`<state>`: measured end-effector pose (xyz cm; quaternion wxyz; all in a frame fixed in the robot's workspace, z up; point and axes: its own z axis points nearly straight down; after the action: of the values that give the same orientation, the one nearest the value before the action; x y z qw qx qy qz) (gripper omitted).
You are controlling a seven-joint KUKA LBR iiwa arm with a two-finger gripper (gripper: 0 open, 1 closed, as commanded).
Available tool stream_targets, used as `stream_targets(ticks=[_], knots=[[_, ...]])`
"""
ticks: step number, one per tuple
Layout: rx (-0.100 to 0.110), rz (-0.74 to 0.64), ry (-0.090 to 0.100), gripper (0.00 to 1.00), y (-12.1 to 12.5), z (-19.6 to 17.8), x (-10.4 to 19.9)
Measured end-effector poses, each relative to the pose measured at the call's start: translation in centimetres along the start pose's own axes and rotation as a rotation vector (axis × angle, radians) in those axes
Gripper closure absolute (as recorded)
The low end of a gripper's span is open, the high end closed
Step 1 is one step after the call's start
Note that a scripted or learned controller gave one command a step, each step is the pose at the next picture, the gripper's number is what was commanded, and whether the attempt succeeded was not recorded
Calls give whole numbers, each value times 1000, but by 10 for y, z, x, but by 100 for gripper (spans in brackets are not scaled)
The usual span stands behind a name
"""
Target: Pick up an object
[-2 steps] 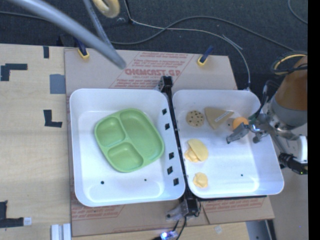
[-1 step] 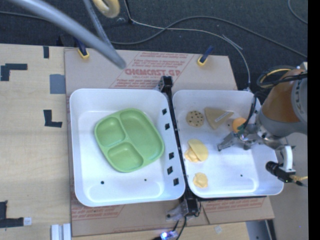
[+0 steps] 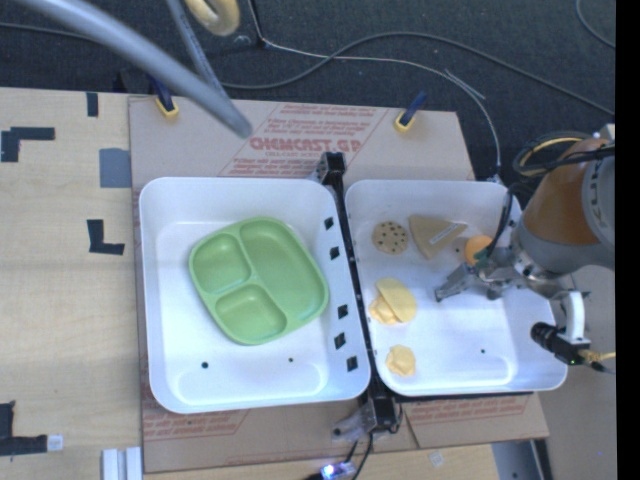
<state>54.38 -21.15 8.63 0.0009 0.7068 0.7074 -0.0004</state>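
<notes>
The right bin holds a brown round cookie, a tan wedge, a small orange piece, a pale yellow lump and a smaller yellow lump. My gripper reaches in from the right, low over the middle of this bin. It points left, just below the orange piece and right of the larger yellow lump. I see nothing held in it. The grey arm with its orange band stands over the bin's right wall.
The left bin holds a green divided plate. A black clip strip runs between the bins. Both bins rest on cardboard held by two yellow clamps. Cables cross the dark floor behind, and a grey tube crosses the upper left.
</notes>
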Motion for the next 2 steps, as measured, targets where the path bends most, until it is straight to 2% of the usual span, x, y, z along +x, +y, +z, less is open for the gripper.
stream_targets(ticks=[1, 2], knots=[[-4, 0, -3, 100, 1, -10, -1], [0, 0, 2, 100, -3, -71, -3]])
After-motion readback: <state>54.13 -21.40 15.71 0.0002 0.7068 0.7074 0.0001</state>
